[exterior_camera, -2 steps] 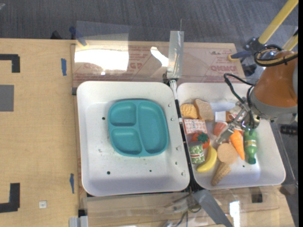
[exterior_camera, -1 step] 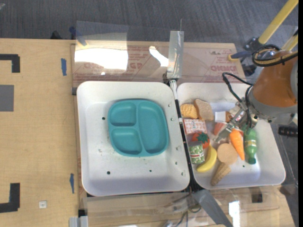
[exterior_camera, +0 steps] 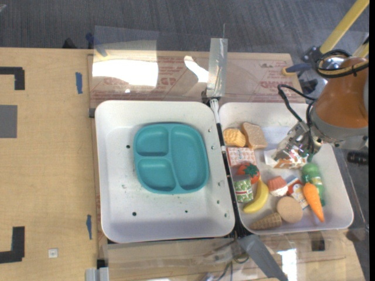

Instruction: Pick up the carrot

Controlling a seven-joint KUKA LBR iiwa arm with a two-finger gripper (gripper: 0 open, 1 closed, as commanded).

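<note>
The carrot is orange with a green leafy top and lies pointing toward the front in the right bin, near its right wall. My gripper hangs over the same bin, up and to the left of the carrot and apart from it. It sits just above a small white and colourful packet. The orange band of the arm shows above the bin's far right corner.
Around the carrot lie a tan egg-shaped piece, a banana, a cone, a green can, a bread slice and other toy foods. The left bin holds a teal divided plate.
</note>
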